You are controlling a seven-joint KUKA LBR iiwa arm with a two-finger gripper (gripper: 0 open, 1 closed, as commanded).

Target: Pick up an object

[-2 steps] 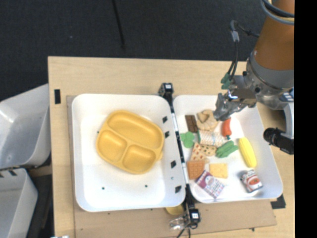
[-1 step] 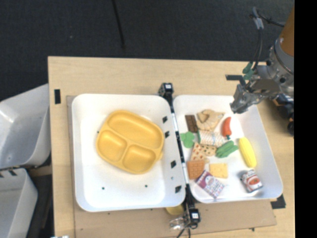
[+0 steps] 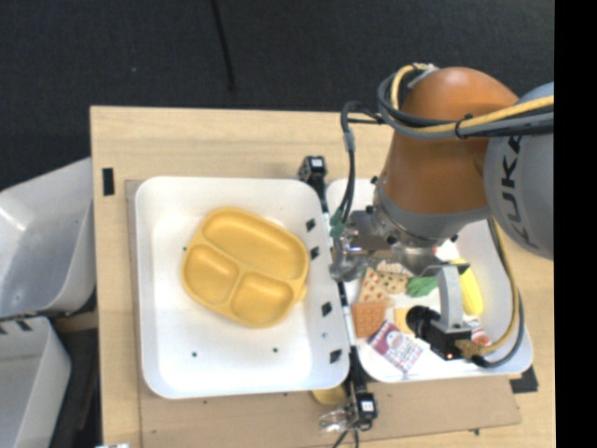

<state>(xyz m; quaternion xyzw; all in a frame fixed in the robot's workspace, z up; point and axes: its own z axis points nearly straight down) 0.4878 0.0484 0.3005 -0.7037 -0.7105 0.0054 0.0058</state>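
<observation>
A yellow divided plate lies in the left bin. The right bin holds a heap of small things: a cracker-like checkered piece, an orange block, a white and maroon packet, a green piece and a yellow banana-like piece. The arm's orange band hangs over the right bin, and my gripper sits low at that bin's left wall, just left of the checkered piece. The wrist hides what is between the fingers.
A divider with black clips runs between the two bins. The wooden bench borders both bins. A white object stands off the bench at the left.
</observation>
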